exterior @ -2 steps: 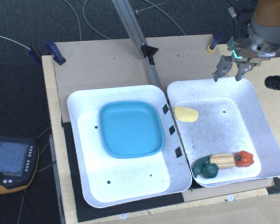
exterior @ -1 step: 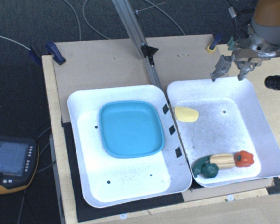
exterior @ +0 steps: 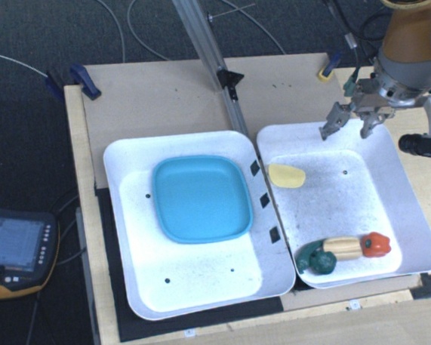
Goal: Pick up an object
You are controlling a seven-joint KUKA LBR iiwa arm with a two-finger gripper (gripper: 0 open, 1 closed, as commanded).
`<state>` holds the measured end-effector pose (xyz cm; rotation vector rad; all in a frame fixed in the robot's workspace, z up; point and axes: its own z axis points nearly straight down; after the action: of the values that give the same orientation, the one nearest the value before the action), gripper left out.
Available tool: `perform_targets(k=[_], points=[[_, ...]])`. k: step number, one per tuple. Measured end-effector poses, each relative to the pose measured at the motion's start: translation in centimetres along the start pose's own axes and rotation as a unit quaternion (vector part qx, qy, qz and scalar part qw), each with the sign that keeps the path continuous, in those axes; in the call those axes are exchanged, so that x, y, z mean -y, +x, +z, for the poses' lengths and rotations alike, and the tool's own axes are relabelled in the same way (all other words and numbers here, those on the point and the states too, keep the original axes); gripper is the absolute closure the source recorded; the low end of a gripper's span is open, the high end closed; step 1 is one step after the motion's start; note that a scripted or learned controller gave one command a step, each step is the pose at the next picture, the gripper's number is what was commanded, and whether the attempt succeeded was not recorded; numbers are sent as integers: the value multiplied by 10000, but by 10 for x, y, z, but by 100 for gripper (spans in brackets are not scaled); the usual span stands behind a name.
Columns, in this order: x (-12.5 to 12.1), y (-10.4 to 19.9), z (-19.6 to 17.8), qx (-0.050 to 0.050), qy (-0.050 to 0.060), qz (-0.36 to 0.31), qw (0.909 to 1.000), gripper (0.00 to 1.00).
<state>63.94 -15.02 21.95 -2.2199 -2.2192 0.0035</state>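
Camera view shows the gripper (exterior: 350, 125) over the far rim of the right bin (exterior: 407, 195), its jaws spread open and holding nothing. Below and left of the jaws lies a yellow piece (exterior: 286, 175). Well below them, at the bin's near edge, sit a green object (exterior: 316, 260), a tan object (exterior: 343, 248) and a red object (exterior: 375, 244). Far left of the jaws, a blue plate (exterior: 202, 198) rests in the left bin (exterior: 134, 236).

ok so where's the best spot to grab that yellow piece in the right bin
Grip the yellow piece across its short width, near its middle, coming straight down from above. It lies flat on the floor of the right bin, long side roughly left to right, with bare floor on its near and far sides. Its left end sits close to the bin wall, so avoid closing along its length. The gripper looks open.
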Motion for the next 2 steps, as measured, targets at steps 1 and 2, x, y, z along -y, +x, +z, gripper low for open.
perform_targets(k=[1,2], points=[[-4,-1,43,-1,-2,-3,10000,0],[5,-1,91,-1,1,-3,10000,0]])
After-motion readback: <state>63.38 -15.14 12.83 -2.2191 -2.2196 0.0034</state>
